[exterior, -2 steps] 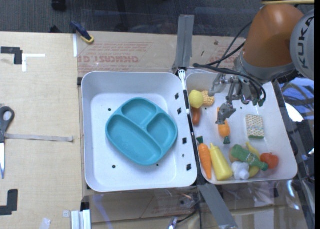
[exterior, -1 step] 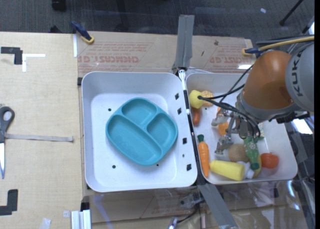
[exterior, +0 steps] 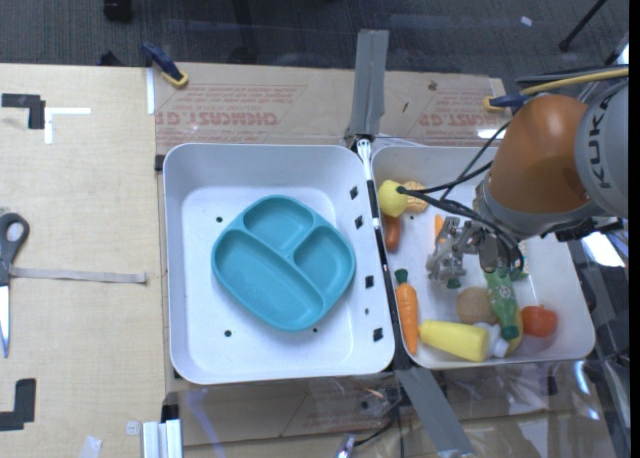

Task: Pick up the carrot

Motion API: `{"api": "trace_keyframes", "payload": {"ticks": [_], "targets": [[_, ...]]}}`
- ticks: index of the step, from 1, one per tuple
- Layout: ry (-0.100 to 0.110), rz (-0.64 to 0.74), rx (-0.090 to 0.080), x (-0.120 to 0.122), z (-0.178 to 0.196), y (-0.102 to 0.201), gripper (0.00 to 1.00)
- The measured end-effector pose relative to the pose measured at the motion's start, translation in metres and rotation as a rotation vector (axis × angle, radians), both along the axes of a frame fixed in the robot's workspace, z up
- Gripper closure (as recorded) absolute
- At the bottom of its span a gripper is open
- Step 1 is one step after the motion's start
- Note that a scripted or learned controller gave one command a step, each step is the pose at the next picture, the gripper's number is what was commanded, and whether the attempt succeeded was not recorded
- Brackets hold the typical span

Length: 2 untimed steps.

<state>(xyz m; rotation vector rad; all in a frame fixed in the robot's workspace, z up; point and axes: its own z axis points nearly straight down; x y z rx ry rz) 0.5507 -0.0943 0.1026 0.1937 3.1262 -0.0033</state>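
At the far left edge of the frame a pair of scissors (exterior: pixel 8 256) lies on the pale bench, well apart from both bins. Right of it, the left bin (exterior: pixel 180 276) fills the middle of the frame; a blue divided plate (exterior: pixel 284 262) sits tilted near its centre, with bare white floor all round it, widest along the lower and upper walls. Above the bins, a grey tape strip (exterior: pixel 369 81) runs down to the seam where the two bins meet.

Just right of that seam, in the right bin (exterior: pixel 570 266), the carrot (exterior: pixel 407 314) lies lengthwise against the left wall, in the lower left of that bin, green end up. Its left side is tight to the wall; its right side has a little open floor before the yellow bottle (exterior: pixel 455 339), which lies along the lower wall and nearly touches the carrot's lower tip. Above the carrot are a small reddish piece (exterior: pixel 393 233) and a yellow toy (exterior: pixel 395 198) in the bin's upper left corner.

Further right, the gripper (exterior: pixel 447 258) hangs over the middle of the bin, apart from the carrot; whether its fingers are spread or pressed together cannot be told. Below it sit a brown potato (exterior: pixel 474 304), a green bottle (exterior: pixel 503 301) and a red tomato (exterior: pixel 538 321) near the lower right corner. The arm's orange band (exterior: pixel 535 161) covers the bin's upper right
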Motion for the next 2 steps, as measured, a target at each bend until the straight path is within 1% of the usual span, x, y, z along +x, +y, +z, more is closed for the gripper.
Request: {"api": "trace_keyframes", "payload": {"ticks": [1,2], "targets": [[0.006,-0.235,0.004,-0.033,-0.010,0.000,1.00],[0.000,-0.233,0.002,-0.030,0.000,0.000,1.00]]}}
